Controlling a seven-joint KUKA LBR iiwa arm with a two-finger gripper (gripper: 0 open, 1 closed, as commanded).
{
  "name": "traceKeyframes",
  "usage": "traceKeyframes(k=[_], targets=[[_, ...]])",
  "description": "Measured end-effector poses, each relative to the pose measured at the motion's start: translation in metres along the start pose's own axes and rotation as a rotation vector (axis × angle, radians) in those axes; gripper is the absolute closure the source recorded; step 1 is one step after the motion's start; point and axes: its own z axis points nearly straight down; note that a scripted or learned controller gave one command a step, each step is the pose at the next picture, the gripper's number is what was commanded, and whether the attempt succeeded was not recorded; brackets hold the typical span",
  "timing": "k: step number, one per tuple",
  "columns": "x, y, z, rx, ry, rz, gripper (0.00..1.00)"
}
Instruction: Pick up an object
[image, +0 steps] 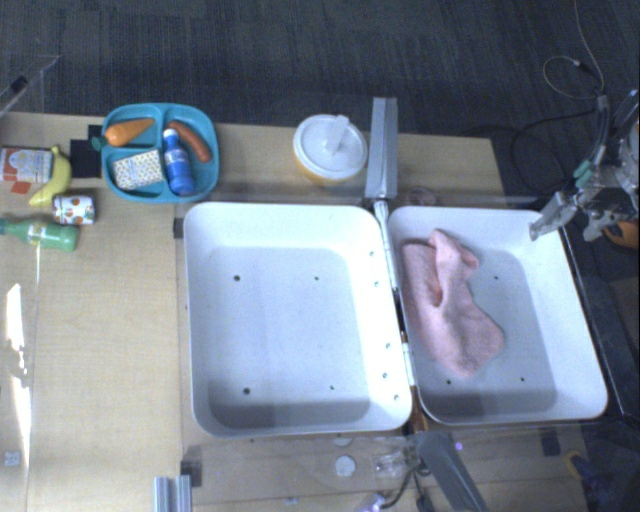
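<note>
arm (615, 195) cut off at right edge, small can (73, 209) label illegible

Two bins sit side by side: the left bin (285, 315) and the right bin (500, 400), which has a cloth (450, 305) in it. Behind the left bin stand a tray (205, 150) and a lidded cup (331, 147). The gripper (572, 212) hangs over the right bin's far right corner.

2 white bins (200, 330), 1 pink cloth (450, 305), 1 blue tray (205, 150), 1 lidded tub (330, 148), 1 banana (55, 178), 1 can (74, 209), 1 green bottle (40, 234).
</note>
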Motion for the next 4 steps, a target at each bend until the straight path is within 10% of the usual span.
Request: traceKeyframes(k=[1,2,3,4], targets=[[0.029,0.009,0.162,0.002,0.001,0.112,0.00],[0.065,-0.014,0.181,-0.009,-0.002,-0.086,0.00],[0.038,0.025,0.110,-0.005,-0.002,-0.307,0.00],[0.064,0.065,0.175,-0.002,-0.006,-0.344,0.00]])
